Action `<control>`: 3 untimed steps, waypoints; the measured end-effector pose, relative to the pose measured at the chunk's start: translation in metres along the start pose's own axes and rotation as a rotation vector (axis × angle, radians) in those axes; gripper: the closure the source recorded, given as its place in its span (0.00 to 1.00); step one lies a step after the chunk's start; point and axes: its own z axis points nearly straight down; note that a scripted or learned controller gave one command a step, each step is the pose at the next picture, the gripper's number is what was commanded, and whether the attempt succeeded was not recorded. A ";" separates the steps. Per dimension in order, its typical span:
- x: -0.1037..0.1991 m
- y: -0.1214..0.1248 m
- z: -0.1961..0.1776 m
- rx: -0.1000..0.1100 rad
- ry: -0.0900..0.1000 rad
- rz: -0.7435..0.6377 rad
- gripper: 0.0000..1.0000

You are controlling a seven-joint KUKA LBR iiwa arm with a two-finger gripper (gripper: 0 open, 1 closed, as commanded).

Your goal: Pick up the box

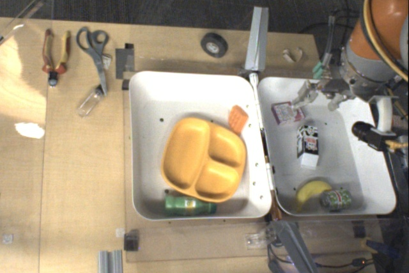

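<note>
On my tan wooden bench (77,188), the right white bin (370,204) holds a yellow banana (312,190), then the small black-and-white carton box (308,145). The gripper (323,89) hovers beyond it, prongs spread, grasping nothing. I judge it approaching; next it must descend over the box.

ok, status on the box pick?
Gripper over the right bin's far edge, holding nothing. Box, black-and-white carton, lies mid-bin, untouched. Pink packet sits between gripper and box; banana nearer the front.
</note>
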 end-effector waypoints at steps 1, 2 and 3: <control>-0.007 0.068 0.062 0.001 -0.001 0.218 0.00; -0.003 0.069 0.145 -0.017 -0.001 0.169 0.00; -0.003 0.072 0.131 -0.025 -0.004 0.166 1.00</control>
